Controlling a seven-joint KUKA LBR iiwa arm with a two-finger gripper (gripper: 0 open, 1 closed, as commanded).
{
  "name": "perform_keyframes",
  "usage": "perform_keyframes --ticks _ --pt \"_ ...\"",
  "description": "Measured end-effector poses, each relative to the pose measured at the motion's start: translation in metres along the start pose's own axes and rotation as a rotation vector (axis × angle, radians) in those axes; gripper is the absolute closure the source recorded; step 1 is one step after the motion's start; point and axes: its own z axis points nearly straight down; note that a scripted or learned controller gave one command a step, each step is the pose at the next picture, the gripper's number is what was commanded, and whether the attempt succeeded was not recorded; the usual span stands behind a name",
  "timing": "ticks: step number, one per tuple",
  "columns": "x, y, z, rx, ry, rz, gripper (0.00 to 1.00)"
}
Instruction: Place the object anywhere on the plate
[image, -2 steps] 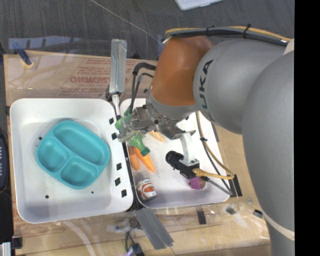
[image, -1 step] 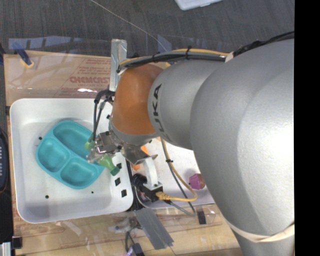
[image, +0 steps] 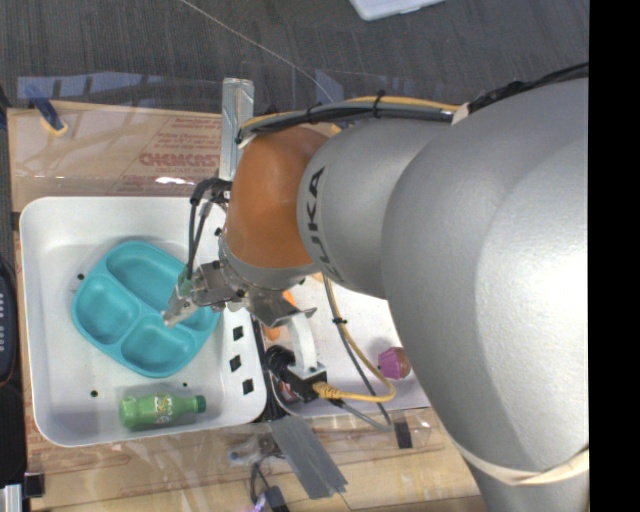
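A teal plate with three compartments lies in the left white bin. My gripper hangs over the plate's right edge, near the divider between the right compartments. The arm's grey body and orange band cover most of the right bin. A small pink and purple object lies in the right bin, below the arm. A bit of orange peeks out under the wrist.
A green bottle lies on its side near the left bin's front wall. Cables and a yellow plug trail below the wrist. Cardboard lies behind the bins.
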Motion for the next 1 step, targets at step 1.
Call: perform_keyframes --ticks 1 --pt "-0.0412 0.0739 -0.0424 -0.007 -0.001 -0.252 0.00"
